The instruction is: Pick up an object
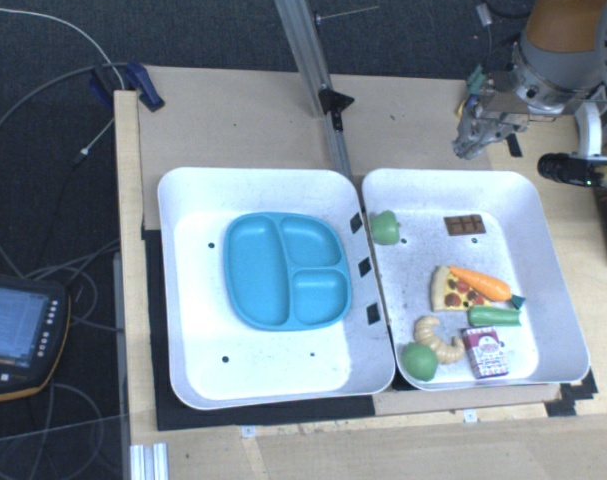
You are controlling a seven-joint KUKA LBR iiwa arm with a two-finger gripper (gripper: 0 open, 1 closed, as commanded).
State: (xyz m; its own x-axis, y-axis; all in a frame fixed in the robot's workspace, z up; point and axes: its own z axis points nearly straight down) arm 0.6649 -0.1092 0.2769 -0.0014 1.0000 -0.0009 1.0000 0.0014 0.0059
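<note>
Presently: grey two-finger gripper (470,140) hangs over the bench's far right, just beyond the right white bin's (543,218) far rim; whether the jaws are open or closed cannot be told, and nothing shows between them. Right bin: green round fruit (385,228) at its left wall, brown chocolate bar (464,225), pizza slice (455,290), orange carrot (480,283), green apple (419,361), maroon packet (486,353). Left white bin (193,268): blue divided plastic plate (286,270).

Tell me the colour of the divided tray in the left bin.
The divided tray is light blue, as the camera view shows.
</note>
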